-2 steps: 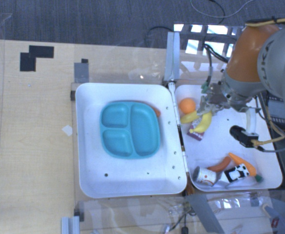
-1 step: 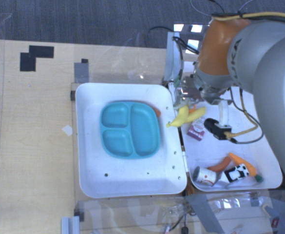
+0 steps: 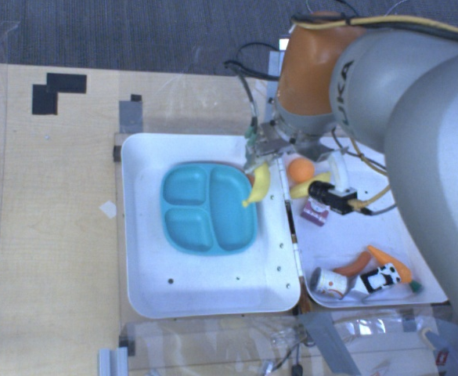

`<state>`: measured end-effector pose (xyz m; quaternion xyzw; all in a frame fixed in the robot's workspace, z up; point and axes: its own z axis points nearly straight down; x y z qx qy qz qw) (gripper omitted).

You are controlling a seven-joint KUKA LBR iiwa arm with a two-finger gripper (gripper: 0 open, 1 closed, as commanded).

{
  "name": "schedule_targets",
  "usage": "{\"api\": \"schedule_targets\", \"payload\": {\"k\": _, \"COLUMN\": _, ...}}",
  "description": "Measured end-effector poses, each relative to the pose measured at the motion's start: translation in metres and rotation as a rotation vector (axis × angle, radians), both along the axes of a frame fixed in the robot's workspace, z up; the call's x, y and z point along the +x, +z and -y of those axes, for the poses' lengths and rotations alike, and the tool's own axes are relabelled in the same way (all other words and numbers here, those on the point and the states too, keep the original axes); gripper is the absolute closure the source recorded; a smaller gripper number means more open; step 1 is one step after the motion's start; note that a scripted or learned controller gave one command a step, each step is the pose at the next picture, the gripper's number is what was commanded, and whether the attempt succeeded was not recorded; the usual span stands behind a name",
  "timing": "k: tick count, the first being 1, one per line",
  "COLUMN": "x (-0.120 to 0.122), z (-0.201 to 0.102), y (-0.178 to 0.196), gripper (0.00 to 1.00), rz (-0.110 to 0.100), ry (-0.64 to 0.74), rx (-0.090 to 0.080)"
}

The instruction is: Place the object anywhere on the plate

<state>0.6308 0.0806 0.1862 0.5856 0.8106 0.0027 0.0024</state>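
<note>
There are two white bins side by side. The left bin (image 3: 205,292) has a blue plate (image 3: 209,208) in it. The plate has three parts. The gripper (image 3: 257,161) hangs over the right edge of the plate. A yellow banana (image 3: 257,186) is pinched between its fingers and hangs down, its tip over the plate's right side. The banana is not lying on the plate yet. The right bin (image 3: 346,237) has an orange (image 3: 300,169) near the top, a small dark red box (image 3: 315,211) just below it, a cup (image 3: 329,282) at the bottom, a carrot (image 3: 391,264) and a black and white toy (image 3: 380,279) next to the cup.
</note>
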Motion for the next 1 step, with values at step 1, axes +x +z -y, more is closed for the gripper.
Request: {"api": "schedule_targets", "payload": {"k": 1, "x": 0.0, "z": 0.0, "y": 0.0, "gripper": 0.0, "rz": 0.0, "ry": 0.0, "rx": 0.0}}
